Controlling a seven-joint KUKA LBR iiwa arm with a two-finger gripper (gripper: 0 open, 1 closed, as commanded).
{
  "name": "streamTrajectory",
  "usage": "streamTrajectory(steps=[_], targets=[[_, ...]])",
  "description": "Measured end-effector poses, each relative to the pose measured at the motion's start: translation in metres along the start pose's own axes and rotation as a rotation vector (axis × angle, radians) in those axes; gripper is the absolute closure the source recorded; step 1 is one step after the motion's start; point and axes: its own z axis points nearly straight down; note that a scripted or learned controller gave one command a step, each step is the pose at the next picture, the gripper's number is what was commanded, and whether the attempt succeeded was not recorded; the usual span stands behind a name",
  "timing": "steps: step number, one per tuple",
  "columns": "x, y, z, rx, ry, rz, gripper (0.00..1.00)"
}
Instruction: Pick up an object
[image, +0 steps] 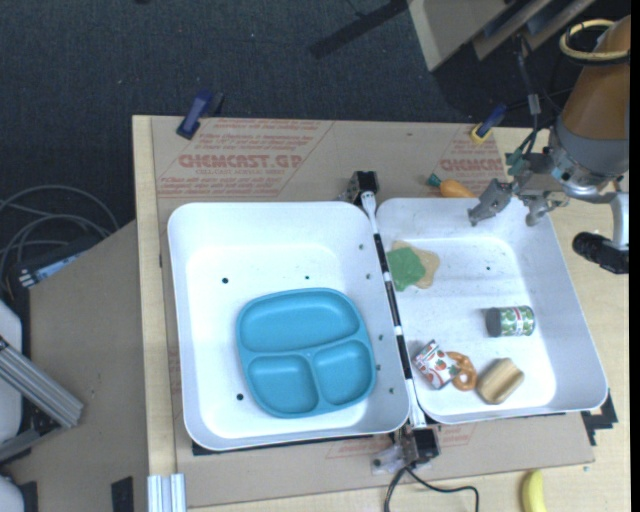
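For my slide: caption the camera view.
Hand open over right bin's far edge; blue tray in left bin.

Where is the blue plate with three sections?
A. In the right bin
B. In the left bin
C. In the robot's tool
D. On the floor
B. The blue plate lies flat in the left bin, while the right bin holds small items such as a can.

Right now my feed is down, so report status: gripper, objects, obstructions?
Gripper open, holding nothing, above right bin's far edge. Small can, green piece, bread roll, pretzel untouched in the bin. Nothing blocking them.
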Motion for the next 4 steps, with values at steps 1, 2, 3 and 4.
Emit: streamTrajectory(steps=[1, 2, 3, 4], targets=[[0.070, -0.036, 0.088, 0.001, 0.001, -0.001, 0.00], [0.019, -0.087, 0.116, 0.002, -0.001, 0.003, 0.00], [-0.036, -0.149, 0.116, 0.002, -0.001, 0.003, 0.00], [-0.035, -0.147, 0.106, -0.002, -0.001, 0.002, 1.00]])
